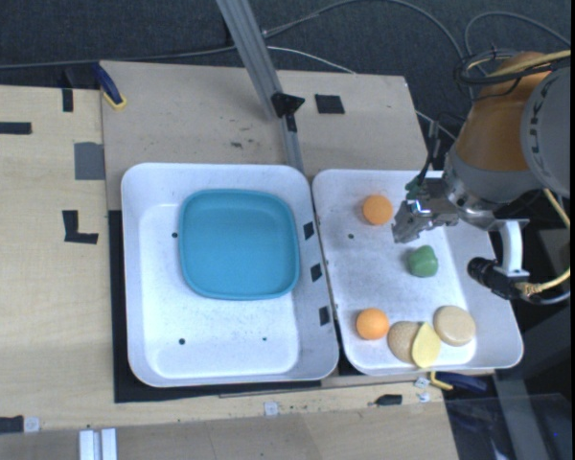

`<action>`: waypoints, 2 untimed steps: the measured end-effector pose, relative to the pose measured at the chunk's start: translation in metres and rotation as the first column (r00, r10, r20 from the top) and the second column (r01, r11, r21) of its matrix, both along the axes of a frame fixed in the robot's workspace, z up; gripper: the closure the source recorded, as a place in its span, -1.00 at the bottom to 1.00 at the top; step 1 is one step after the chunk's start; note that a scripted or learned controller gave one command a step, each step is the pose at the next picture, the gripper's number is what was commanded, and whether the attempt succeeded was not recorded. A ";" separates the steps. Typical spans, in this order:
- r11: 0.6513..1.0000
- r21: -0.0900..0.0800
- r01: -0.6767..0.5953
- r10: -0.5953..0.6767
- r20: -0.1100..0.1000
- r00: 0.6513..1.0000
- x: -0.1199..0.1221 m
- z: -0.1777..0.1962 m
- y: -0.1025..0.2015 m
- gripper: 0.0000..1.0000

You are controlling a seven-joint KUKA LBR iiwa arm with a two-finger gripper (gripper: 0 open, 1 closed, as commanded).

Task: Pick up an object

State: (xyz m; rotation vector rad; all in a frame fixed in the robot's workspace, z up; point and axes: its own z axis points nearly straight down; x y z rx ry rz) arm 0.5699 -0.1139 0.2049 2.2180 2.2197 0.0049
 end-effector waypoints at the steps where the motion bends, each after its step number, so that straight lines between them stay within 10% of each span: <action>1: 1.000 0.000 0.000 0.000 -0.003 1.000 0.000 0.025 0.000 1.00; 2: 1.000 0.002 -0.004 0.004 -0.004 1.000 -0.007 0.034 0.053 1.00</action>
